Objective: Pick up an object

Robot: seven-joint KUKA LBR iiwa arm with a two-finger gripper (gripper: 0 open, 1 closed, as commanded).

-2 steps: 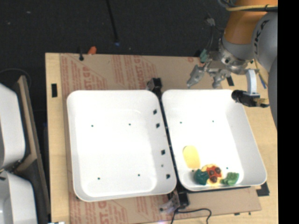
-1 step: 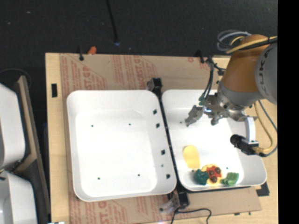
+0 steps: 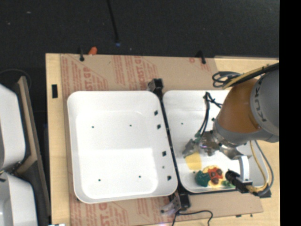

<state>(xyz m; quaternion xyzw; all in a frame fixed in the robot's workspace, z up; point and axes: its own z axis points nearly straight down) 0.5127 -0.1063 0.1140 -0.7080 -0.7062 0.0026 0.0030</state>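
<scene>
The arm reaches into the right bin [image 3: 181, 112] from the right, its orange band above the wrist. My gripper [image 3: 194, 148] hangs low over the bin floor, just above a pale yellow block [image 3: 193, 162]. Whether the fingers touch the block is unclear. Closer to the bin's front wall lie a dark green toy [image 3: 203, 178] and a red and yellow object [image 3: 215, 173], side by side.
The left bin [image 3: 117, 112] sits beside the right one, divided by a black clipped seam [image 3: 164, 135]. Cables run along the arm and over the right bin's front right corner [image 3: 244, 182]. Cardboard lies under both bins.
</scene>
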